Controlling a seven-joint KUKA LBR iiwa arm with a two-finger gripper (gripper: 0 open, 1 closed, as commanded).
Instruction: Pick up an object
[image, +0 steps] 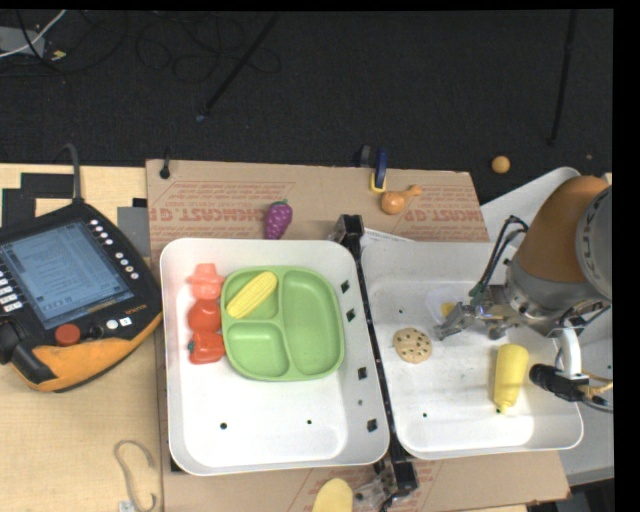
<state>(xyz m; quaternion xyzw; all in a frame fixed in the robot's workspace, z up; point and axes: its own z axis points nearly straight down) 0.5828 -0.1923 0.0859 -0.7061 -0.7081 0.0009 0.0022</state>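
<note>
Gripper (452, 322) sits in the right bin (470, 435); I cannot tell its state. Cookie (412, 345) at its 7 o'clock, yellow bottle (508, 376) at 4 o'clock.

In the left white plastic bin (200, 440) a green divided plate (300, 345) holding a yellow corn cob (250, 293) sits toward the back edge, a red figure (205, 315) against its left side, while the right white bin (450, 430) holds a round cookie (412, 345) left of a yellow bottle (508, 376).

I see a round toy cookie (412, 345) lying flat on the right bin's floor, and a yellow toy bottle (508, 376) on its side nearby, well apart.
</note>
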